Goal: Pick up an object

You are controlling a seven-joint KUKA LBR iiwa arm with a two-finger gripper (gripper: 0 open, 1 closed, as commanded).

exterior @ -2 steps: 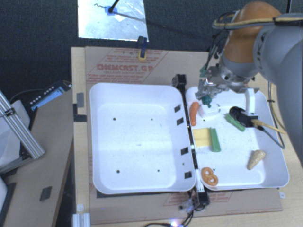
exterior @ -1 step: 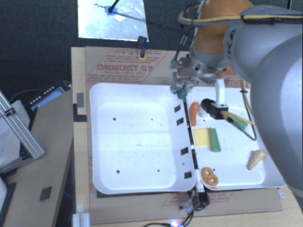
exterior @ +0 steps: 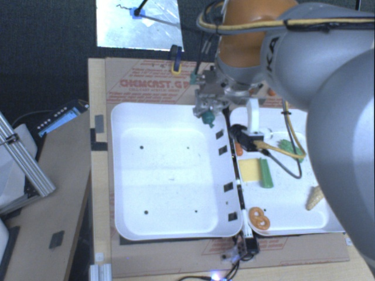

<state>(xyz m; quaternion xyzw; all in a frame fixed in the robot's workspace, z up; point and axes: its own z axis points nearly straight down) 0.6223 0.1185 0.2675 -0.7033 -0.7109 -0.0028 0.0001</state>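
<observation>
So the arm comes in from the right and the end effector [exterior: 207, 111] hangs over the far right corner of the left bin [exterior: 126, 115], just beside the wall it shares with the right bin [exterior: 288, 206]. There's a small teal thing [exterior: 208, 119] right at its tip, up off the bin floor as far as I can see. It's too blurry to tell whether the end effector is clamped on it, closed or apart. All the other stuff is in the right bin: a yellow square [exterior: 249, 170] touching a green stick [exterior: 266, 173], an orange pretzel-shaped piece [exterior: 259, 218] at the near corner, and a tan chunk [exterior: 314, 198] by the arm.
</observation>
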